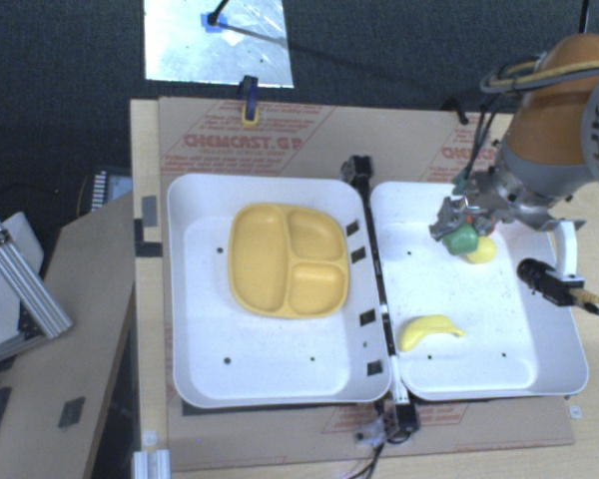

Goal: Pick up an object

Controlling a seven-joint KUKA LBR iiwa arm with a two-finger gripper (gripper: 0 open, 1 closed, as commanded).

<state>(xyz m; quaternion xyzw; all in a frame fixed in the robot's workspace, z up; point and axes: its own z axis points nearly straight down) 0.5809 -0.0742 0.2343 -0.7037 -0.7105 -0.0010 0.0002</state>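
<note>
The claw [459, 220] sits low in the right bin [499, 367], in the upper right of the frame, directly over a small green object [463, 239] that touches a yellow object [481, 251] just to its lower right. Whether it grips anything cannot be told: the metal tip blocks the contact point. Its low placement over the pair suggests a grasp aimed at the green piece, the two lying too close to separate cleanly. A yellow banana [428, 331] lies well apart, lower in the same bin near the divider. The left bin [200, 367] holds a yellow divided plate [286, 259] at its centre. Both bins rest on a cardboard sheet [250, 140] covering the desk.
</note>
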